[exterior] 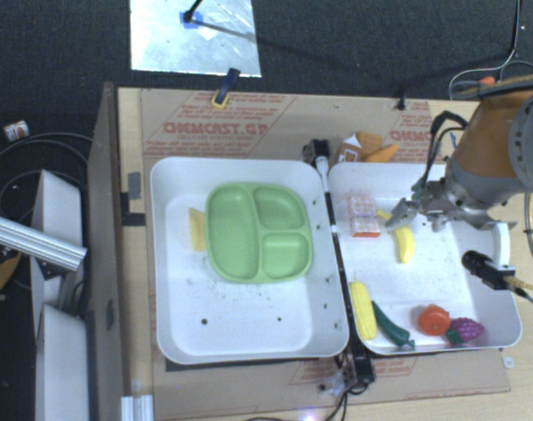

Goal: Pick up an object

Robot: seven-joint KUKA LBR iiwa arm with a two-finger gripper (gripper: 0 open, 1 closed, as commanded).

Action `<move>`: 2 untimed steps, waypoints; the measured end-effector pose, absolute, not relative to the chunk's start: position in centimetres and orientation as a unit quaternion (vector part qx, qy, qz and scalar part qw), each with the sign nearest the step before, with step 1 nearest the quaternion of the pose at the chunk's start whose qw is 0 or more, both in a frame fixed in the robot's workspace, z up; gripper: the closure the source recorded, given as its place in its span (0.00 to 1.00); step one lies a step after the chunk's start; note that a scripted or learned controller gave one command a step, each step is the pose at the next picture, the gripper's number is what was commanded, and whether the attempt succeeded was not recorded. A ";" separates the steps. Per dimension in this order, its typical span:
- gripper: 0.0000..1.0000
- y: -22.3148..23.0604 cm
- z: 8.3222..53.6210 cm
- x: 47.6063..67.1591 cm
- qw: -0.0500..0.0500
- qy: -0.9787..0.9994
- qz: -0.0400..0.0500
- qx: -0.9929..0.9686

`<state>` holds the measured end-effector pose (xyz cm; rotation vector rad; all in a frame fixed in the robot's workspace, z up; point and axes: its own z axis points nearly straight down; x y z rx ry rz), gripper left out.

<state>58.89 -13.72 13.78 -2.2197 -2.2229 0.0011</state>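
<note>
While the near rim of the right white bin (494,345) runs along the bottom of the view, several toys lie just inside it: a purple bunch of plastic grapes (465,330) touching a red-orange tomato-like toy (433,320), then a dark green pepper-shaped piece (390,324) leaning against a yellow ear of toy corn (363,308) by the bins' shared wall. Farther in, a small yellow plastic banana (405,244) lies on the bin floor, its long axis running nearly near-to-far, upper end pointing up toward the gripper (407,214). That gripper hangs just above the banana's far tip; its grey fingers look slightly spread, with nothing between them, and whether they touch the banana I cannot tell. Just left sits a small red-and-white packet (363,215). In the left white bin (183,323) a pale green divided plastic tray (256,232) covers part of a yellow flat piece (196,228). Beyond the bins an orange carrot-like toy (382,153) rests on the cardboard.
</note>
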 end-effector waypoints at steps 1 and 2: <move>0.00 -14.4 8.2 60.4 -0.001 -0.708 0.000 -0.706; 1.00 -14.4 9.5 60.4 -0.001 -0.709 -0.001 -0.706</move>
